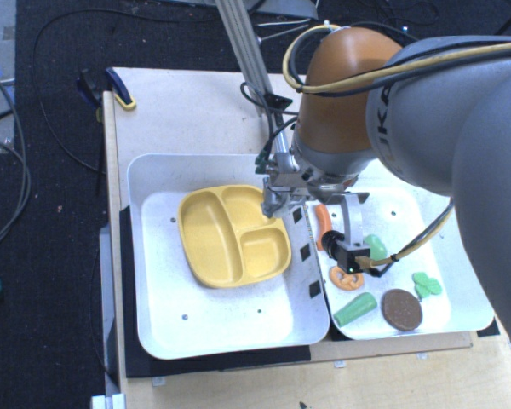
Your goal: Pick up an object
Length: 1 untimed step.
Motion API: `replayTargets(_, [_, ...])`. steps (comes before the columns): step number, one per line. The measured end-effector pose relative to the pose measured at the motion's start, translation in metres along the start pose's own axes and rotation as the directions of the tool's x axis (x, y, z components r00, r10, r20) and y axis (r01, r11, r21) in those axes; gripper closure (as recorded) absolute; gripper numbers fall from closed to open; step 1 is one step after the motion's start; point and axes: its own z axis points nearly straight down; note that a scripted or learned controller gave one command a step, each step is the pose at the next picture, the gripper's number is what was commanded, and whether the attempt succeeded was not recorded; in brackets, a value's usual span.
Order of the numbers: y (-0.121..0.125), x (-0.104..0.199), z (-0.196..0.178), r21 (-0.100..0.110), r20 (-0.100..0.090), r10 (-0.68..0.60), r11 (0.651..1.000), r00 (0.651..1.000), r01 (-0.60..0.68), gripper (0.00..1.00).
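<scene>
Yellow plate [234, 239], one; two bins [153, 313].

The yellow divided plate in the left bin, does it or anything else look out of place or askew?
The yellow divided plate sits turned at an angle to the left bin's walls, and the gripper is at its upper right rim. The small toys lie loosely scattered in the right bin. Nothing looks spilled or broken.

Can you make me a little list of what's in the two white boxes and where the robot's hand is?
left bin: yellow divided tray
right bin: green cylinder, brown disc, small green piece, orange ring slice
gripper: over the tray's right edge, near the wall between the bins
arm: reaching in from the right
</scene>
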Motion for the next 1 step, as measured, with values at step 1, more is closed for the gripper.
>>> replayTargets(1, [0.0014, -0.0038, -0.0006, -0.003, 0.002, 0.007, 1.0, 1.0, -0.007, 0.0])
